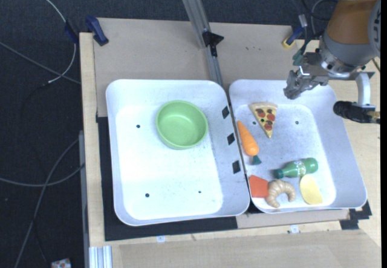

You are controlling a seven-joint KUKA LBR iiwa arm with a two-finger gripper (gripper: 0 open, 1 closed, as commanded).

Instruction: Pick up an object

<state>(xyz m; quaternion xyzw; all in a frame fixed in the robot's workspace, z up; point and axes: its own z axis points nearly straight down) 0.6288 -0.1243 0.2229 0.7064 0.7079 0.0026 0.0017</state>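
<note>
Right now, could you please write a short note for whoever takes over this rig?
Claw: above the far rim of the right bin, nothing seen in it.
Right bin holds: pizza slice, carrot, green bottle, croissant, red piece, yellow piece.
Left bin holds a green bowl.
Done: nothing picked yet.
Left: choose an object, descend, grasp, lift. The pizza slice lies nearest.

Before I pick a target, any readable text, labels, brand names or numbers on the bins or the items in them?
None can be read.
Green bottle: its pale band, if it is a label, is too small and blurred to read.
Pizza slice, carrot, croissant, green bowl: no lettering.
Both white bins: only dark dots, no lettering.
</note>
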